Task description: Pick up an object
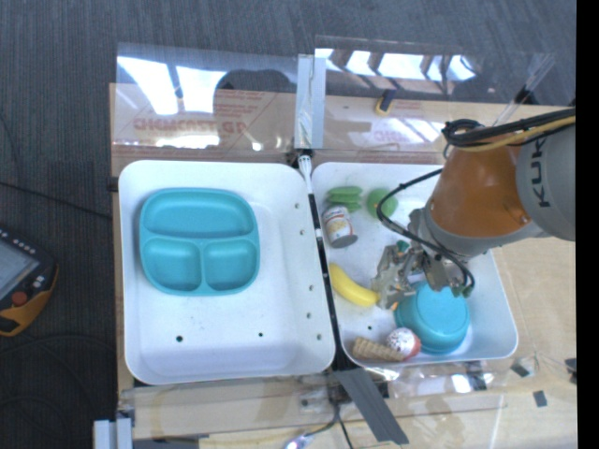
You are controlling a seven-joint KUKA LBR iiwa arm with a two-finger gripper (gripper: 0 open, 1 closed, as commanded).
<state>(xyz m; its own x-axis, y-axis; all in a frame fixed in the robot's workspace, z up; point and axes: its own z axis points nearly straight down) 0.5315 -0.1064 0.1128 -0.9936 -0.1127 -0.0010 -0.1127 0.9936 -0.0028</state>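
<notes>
Looking down from above the bench [524, 110] at a slant, fixed, single view. Facing both white bins side by side: left bin [225, 330] sitting mid-frame left, right bin [496, 316] mid-frame right. Taking in dark carpet [75, 26] along the top and left, so framing wider than the bench itself. Sitting at medium range, near enough for resolving small items in the bins. Catching the arm [482, 199] coming in from the right edge, over the right bin. Clipping the bench's near edge at the bottom of frame.
</notes>
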